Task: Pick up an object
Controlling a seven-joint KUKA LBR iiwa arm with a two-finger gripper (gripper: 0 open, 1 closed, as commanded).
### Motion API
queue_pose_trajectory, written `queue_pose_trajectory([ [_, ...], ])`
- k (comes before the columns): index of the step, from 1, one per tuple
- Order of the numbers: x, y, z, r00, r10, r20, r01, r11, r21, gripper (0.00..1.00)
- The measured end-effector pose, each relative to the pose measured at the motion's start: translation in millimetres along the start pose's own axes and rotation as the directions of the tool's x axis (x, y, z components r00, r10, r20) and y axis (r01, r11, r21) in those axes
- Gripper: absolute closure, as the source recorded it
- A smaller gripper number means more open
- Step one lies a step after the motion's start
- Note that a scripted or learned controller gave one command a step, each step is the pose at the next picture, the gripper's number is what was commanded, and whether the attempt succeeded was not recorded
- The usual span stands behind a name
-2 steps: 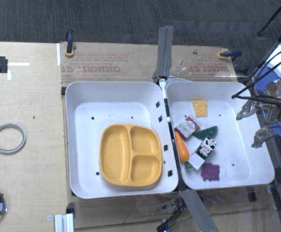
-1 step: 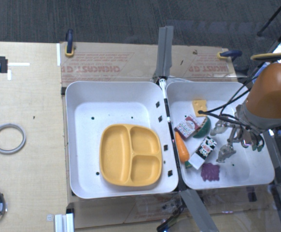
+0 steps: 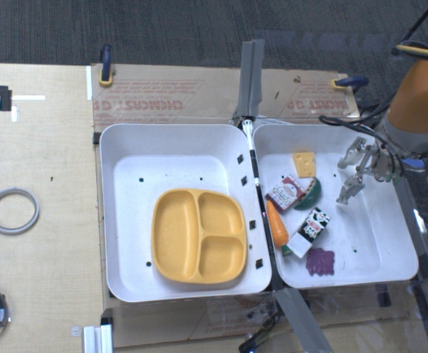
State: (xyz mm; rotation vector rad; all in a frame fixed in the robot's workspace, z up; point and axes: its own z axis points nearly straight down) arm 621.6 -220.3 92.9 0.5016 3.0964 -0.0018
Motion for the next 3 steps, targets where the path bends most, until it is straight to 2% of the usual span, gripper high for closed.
queue_pose_trajectory([
  [1, 16.2, 120.6, -0.8, 0.999, 0.050, 0.000, -0.050, 0.999, -0.001, 0.00],
  [2, 9.7, 118.9, 0.0, 0.865, 0.502, -0.001, -0.502, 0.865, 0.001, 0.00],
  [3, 1.5, 99.7, -0.4, 0.499, 0.867, 0.000, -0.867, 0.499, 0.003, 0.00],
])
